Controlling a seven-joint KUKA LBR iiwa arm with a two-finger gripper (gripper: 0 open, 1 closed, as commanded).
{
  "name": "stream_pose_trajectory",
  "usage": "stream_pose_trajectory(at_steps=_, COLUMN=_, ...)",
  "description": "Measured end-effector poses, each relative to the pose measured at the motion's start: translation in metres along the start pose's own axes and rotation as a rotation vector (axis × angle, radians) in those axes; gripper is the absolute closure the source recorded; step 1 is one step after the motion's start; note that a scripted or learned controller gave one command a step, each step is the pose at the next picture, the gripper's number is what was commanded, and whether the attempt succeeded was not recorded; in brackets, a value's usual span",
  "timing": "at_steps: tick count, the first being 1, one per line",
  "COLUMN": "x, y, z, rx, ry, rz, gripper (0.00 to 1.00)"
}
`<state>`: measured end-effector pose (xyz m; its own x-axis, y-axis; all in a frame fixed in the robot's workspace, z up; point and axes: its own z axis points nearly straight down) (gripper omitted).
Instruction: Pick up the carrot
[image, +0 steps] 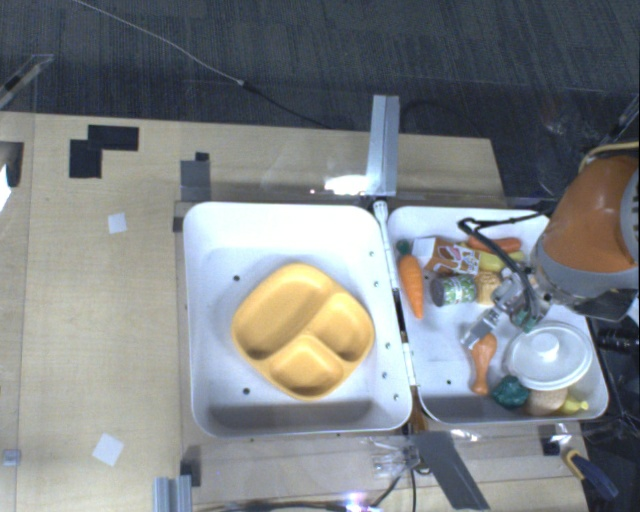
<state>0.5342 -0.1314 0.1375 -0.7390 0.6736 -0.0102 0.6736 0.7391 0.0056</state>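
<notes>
Carrot lies loose in the right bin; gripper hovers nearby.

The carrot (411, 285) rests along the right bin's (440, 400) left wall, beside a green-lidded jar (457, 291). The gripper (497, 318) sits well apart from it, among clutter; how far it's open can't be made out.

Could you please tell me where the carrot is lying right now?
The carrot lies in the right bin, against its left wall, just left of a small green-labelled can.

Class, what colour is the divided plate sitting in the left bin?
Yellow: the divided plate shows clearly in the camera view.
</notes>
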Motion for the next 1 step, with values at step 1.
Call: stream_pose_trajectory(at_steps=1, x=0.0229, y=-0.0085, z=0.0481, rx=-0.002, ry=-0.002, rz=0.142, gripper=0.0)
